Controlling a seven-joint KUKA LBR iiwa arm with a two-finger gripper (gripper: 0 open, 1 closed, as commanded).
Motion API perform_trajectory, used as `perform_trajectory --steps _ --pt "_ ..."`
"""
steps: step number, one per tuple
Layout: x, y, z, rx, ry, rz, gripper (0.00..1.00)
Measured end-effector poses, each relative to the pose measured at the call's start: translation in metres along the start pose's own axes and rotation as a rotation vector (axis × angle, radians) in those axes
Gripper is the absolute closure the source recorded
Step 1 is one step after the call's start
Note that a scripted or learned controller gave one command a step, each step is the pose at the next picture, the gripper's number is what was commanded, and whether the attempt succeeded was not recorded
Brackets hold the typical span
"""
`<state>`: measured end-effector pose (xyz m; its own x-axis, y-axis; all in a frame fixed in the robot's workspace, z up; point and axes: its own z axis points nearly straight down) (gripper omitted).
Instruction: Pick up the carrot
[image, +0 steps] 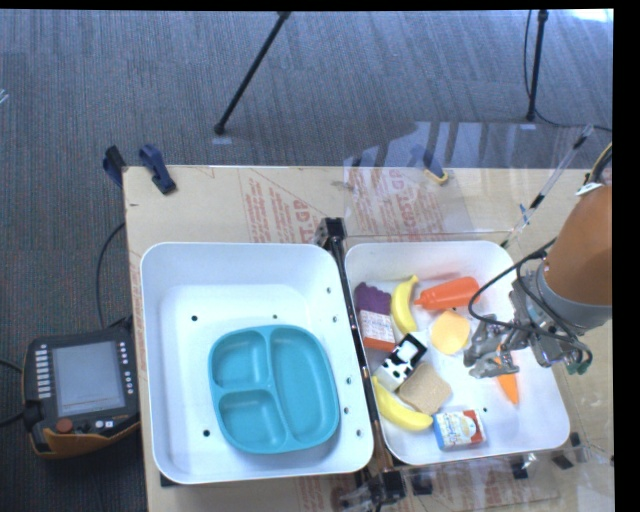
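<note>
The carrot (509, 386) is a small orange cone lying near the right side of the right bin (545, 425), pointing toward the front. My gripper (490, 360) hangs directly over its thick end, on the grey arm with the orange band that comes in from the right. The gripper body hides the top of the carrot. I cannot tell whether they touch.
Also in the right bin are an orange-red item (450, 292), two bananas (403, 303) (400, 411), a yellow round piece (450, 332), a bread slice (427, 388), a black-and-white block (403, 362), a purple item (372, 298) and a small carton (458, 428). The left bin (180, 300) holds a teal divided plate (272, 387).
</note>
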<state>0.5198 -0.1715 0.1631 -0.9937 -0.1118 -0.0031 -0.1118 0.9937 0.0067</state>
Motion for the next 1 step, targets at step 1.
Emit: perform_trajectory --steps 1 --pt "-0.0027 0.0675 -0.0281 0.003 0.004 0.14 1.0"
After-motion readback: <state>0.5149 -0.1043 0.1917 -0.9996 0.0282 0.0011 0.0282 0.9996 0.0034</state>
